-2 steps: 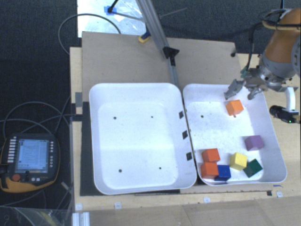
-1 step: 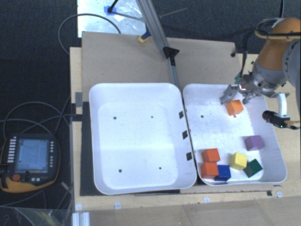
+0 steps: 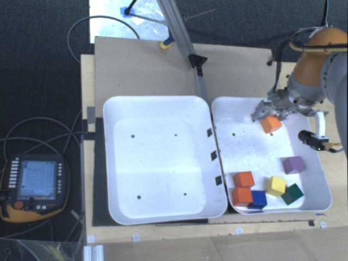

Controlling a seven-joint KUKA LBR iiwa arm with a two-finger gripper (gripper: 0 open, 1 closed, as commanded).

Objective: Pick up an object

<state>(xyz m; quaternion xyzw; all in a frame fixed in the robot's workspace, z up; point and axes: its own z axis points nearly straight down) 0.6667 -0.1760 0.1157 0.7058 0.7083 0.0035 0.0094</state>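
My gripper (image 3: 273, 113) hangs over the far part of the right bin (image 3: 246, 109), below the arm's orange band. An orange block (image 3: 271, 125) sits tilted right at the gripper's lower end, touching or nearly touching it; I cannot tell whether it is gripped. Other blocks lie in the same bin. A purple one (image 3: 293, 165) is at the right. Two orange ones (image 3: 243, 179) (image 3: 241, 195), a blue one (image 3: 258, 199), a yellow one (image 3: 275, 186) and a dark green one (image 3: 293, 193) cluster along the near edge.
The left bin (image 3: 157, 103) stands beside the right one, joined by black clips (image 3: 213, 155). A grey pole (image 3: 179, 26) slants in from the top to the bins' far edge. A teach pendant (image 3: 32, 186) and cables lie on the floor at left.
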